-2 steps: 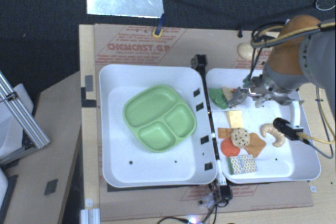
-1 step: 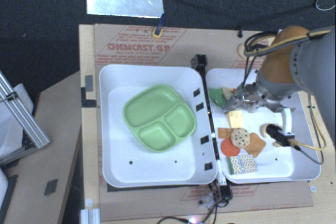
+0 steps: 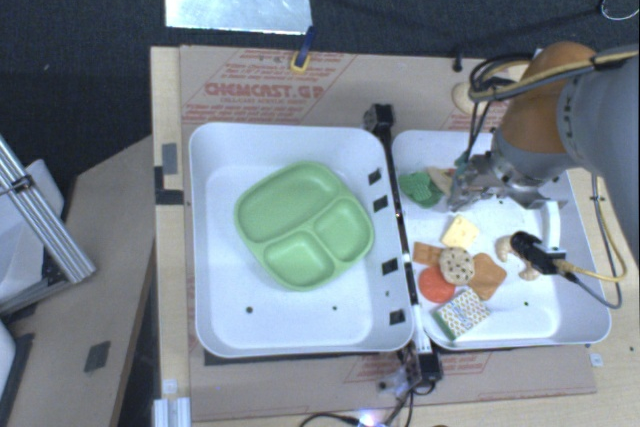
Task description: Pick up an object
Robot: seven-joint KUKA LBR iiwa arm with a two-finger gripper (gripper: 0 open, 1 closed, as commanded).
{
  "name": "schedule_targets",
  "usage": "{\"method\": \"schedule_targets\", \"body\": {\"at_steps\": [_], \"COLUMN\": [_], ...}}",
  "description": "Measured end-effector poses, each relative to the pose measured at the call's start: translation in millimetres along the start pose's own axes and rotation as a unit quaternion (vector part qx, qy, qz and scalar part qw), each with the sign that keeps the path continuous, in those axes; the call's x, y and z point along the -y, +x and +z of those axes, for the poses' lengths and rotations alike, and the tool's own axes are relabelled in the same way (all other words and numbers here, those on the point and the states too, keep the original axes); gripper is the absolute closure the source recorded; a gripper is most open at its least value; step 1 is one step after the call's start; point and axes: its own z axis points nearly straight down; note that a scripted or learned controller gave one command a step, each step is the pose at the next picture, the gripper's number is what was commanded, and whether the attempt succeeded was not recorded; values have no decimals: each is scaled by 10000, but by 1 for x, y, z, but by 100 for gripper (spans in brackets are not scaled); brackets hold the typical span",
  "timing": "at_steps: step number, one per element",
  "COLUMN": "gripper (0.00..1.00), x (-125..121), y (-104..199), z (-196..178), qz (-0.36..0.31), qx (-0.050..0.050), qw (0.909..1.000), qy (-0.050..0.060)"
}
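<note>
Down in the right bin (image 3: 580, 315), the gripper (image 3: 462, 187) sits low over the upper left part of the floor, at the end of the grey arm (image 3: 595, 115) that comes in from the right with its orange band (image 3: 535, 110) just above the wrist. Whether the gripper is clenched or released cannot be told from this slant, and nothing can be seen held in it. Just to its left lie a green lump (image 3: 419, 188) and a tan piece (image 3: 441, 179), touching each other and close against the gripper's tip. Below the gripper, a yellow wedge (image 3: 461, 232) lies flat on the white floor. Further down is a tight cluster: a speckled cookie (image 3: 457, 265) rests between an orange-brown slab (image 3: 427, 253) on its left and a brown piece (image 3: 489, 277) on its right, a red disc (image 3: 434, 287) lies just beneath the slab, and a patterned box (image 3: 461, 313) lies tilted at the bottom, near the bin's front wall. A small pale beige piece (image 3: 503, 246) lies to the right of the wedge. The left bin (image 3: 215, 215) holds a green divided plate (image 3: 303, 223), turned at an angle near its middle. Both bins stand on a printed cardboard sheet (image 3: 260, 85).
</note>
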Motion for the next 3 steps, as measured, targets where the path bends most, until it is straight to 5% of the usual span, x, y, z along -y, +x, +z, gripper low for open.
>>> {"method": "schedule_targets", "body": {"at_steps": [2,3], "gripper": [100,100], "x": [-13,-14], "y": [-2,-2], "z": [-127,-129], "qz": [-23,-23], "qx": [4,-1], "qw": [10000,10000], "qy": [-22,1]}}
